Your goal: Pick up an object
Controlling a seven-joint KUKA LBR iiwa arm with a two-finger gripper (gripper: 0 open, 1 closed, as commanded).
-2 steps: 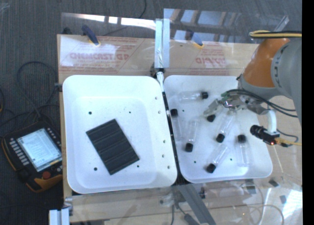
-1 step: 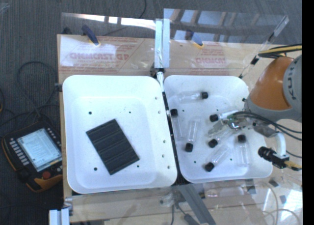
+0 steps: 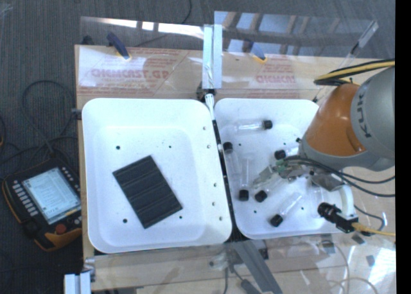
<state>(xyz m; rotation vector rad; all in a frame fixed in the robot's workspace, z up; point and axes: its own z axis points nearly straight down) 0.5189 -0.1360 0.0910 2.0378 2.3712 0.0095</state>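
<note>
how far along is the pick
Done: the arm has reached over the right bin, its gripper low among the clear vials. In hand: nothing visibly between the fingers; whether they are open or shut is unclear. Left: grasping a vial and lifting it. The black pad lies untouched in the left bin.

A robotics lab: KUKA arm (image 3: 359,122), 2 white bins (image 3: 96,158), teach pendant (image 3: 42,206), clear shielding (image 3: 160,29).

Ribbed pad (image 3: 147,191) in left bin (image 3: 96,158), vials (image 3: 252,125) in right bin (image 3: 257,108)
</note>
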